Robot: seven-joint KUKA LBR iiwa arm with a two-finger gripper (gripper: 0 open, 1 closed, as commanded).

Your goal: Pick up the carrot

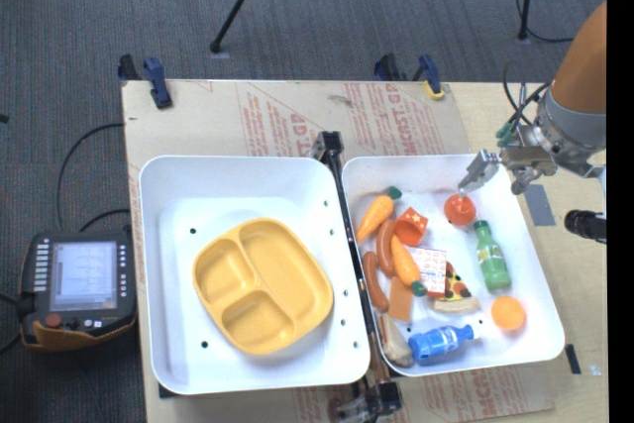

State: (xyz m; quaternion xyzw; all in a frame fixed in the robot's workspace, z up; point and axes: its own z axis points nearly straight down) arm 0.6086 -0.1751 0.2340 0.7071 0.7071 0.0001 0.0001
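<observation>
While end effector (500, 171) hovers open | carrot (375, 215) – left edge of right bin (543, 302)

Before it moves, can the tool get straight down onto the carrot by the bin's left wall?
Probably yes: the carrot lies uncovered on top, though the bin wall and a sausage crowd it.

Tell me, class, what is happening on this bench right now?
A robot arm reaches in from the right, its tool open above the far edge of the right bin, holding nothing. That bin is crowded with toy food: a carrot at its left side, a tomato, a green bottle and a blue bottle. The left bin holds a yellow divided plate. The carrot is untouched.
</observation>
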